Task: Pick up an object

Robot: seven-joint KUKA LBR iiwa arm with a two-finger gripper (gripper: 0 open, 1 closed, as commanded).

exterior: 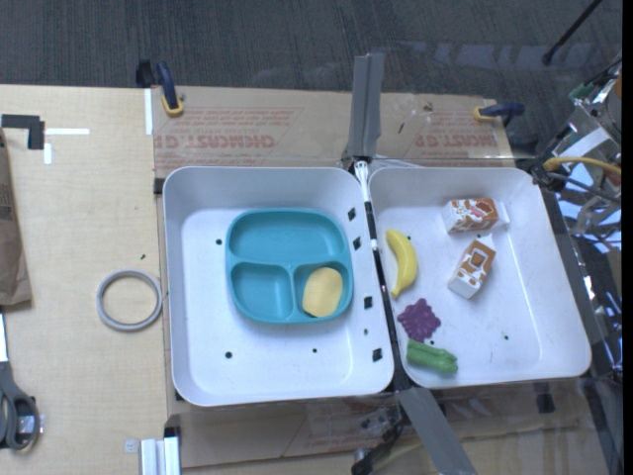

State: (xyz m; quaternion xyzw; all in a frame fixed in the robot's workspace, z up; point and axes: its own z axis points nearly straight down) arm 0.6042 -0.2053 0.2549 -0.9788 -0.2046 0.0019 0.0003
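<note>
2 white bins are seen side by side on the tabletop (pixel 79 226). In the left bin (pixel 188 354) a teal divided plate (pixel 277 245) is placed, with a yellow round item (pixel 322 292) lying in its lower right compartment. In the right bin (pixel 524 334) a banana (pixel 402 261) lies near the left wall, purple grapes (pixel 419 317) just below it, and a green vegetable (pixel 432 358) below those. 2 small cartons (pixel 472 215) (pixel 473 268) are set to the right, slightly apart. A tape ring (pixel 130 299) rests left of the bins. Whether the gripper is spread or pressed together cannot be told.
</note>
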